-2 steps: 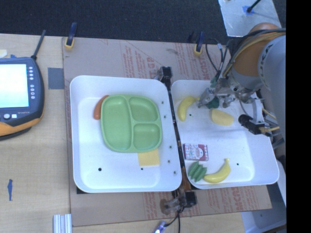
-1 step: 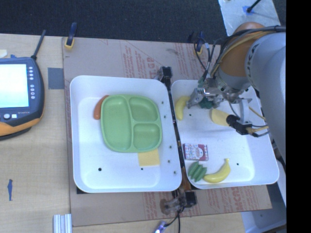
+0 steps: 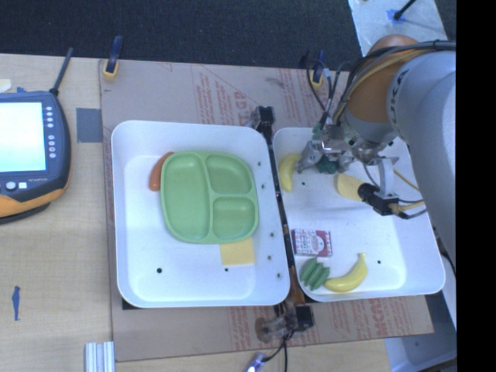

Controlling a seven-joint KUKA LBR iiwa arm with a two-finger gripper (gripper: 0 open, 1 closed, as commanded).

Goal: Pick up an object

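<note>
Objects lie scattered in both white bins, and the gripper (image 3: 324, 155) hangs over the upper part of the right bin (image 3: 403, 281), at the upper right of the frame. From this slanted view I cannot tell how its tip is set, nor whether it holds anything. Just left of the gripper, against the bin's left wall, sits a pale yellow curved piece (image 3: 287, 172). Just right of it, partly under the arm's cables, lies a yellow chunk (image 3: 349, 186). Lower in the same bin a small red-and-white carton (image 3: 311, 242) rests near the left wall, and below it a green pepper-like toy (image 3: 313, 273) touches a yellow banana (image 3: 348, 276) at the bin's lower edge. The left bin (image 3: 136, 277) holds a green divided plate (image 3: 209, 197) in its middle. An orange-red item (image 3: 157, 172) peeks from beneath the plate's upper left rim, and a yellow square slab (image 3: 237, 253) lies at its lower edge. At the far left of the frame, on the bench, a teach pendant (image 3: 29, 150) with a bright screen sits well apart from the bins.
</note>
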